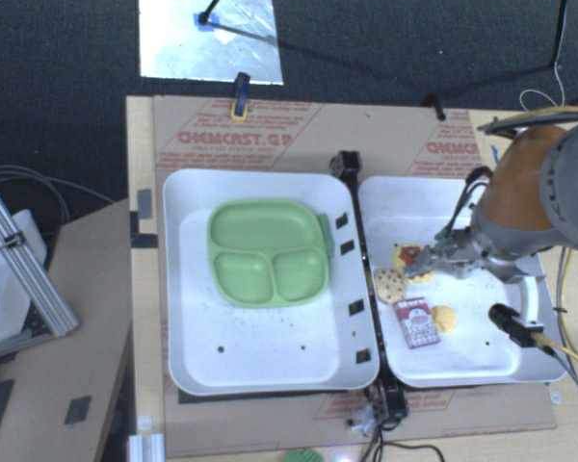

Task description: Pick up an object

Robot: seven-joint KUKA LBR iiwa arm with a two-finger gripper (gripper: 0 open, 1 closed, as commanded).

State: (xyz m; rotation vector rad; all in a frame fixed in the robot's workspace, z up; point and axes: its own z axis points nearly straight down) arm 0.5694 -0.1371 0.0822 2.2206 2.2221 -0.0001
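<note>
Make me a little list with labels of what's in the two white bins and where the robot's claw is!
left bin: green tray with three sections
right bin: cookie, red box, yellow piece, red and yellow bits
gripper: low over the red and yellow bits, next to the cookie
arm: reaches in over the right bin
held: can't tell

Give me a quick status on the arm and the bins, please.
End effector low in right bin, over small yellow and red pieces. Cookie, red packet close beside. Green tray in left bin.
</note>
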